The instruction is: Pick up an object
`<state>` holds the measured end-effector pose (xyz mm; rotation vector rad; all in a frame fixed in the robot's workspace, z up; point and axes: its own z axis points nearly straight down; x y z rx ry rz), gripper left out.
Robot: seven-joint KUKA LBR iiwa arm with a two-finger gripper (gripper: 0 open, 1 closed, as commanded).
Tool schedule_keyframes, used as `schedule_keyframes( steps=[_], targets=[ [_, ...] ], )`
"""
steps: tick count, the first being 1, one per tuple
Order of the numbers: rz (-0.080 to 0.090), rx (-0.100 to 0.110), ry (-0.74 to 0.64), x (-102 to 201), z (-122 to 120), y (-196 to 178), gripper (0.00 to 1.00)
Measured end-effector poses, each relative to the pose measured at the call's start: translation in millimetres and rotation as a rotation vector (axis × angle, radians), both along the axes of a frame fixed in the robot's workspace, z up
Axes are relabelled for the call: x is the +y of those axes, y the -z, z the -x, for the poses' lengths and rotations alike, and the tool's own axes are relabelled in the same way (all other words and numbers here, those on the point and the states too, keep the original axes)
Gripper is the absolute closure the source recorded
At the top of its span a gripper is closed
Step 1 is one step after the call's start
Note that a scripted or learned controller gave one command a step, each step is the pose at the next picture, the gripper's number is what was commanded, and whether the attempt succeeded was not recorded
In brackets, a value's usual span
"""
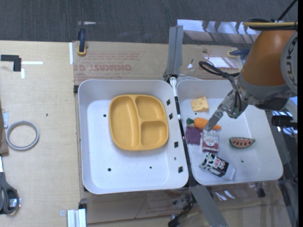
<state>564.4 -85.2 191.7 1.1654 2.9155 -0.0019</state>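
A: Right bin [265, 167], contents?

B: Cheese wedge toy [199, 104] toward the far wall. Orange carrot toy [202, 123] nearer, left of centre, with a green bit on its left end. Purple item [193, 135] just beside and below the carrot. Small red-and-white packet [210, 140] right of the purple item. Watermelon slice toy [242, 142] further right, apart from the rest. Black-and-white carton [215, 165] near the front wall, lying tilted.

A: Arm?

B: Reaches in from the right, orange band over the bin's far right corner. End effector [214, 122] slants down-left, tip at the right end of the carrot, touching or just above it. Cannot tell which.

A: Open, closed, gripping?

B: Cannot tell. Too small and too dark at the tip.

A: Left bin [94, 164]?

B: Yellow divided plate [138, 121], three compartments, lying flat near the middle.

A: Counter [38, 174] outside the bins?

B: Grey ring [21, 135] at far left. Cardboard sheet [118, 60] behind the bins.
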Motion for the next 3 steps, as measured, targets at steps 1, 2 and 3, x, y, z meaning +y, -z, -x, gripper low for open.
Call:
schedule_keyframes(
  steps=[1, 2, 3],
  targets=[
    [0.0, 0.002, 0.257, -12, -10, 74, 0.0],
    [0.0, 0.0, 0.233, -24, -26, 100, 0.0],
    [0.002, -0.001, 0.23, -24, -27, 91, 1.0]
  ],
)
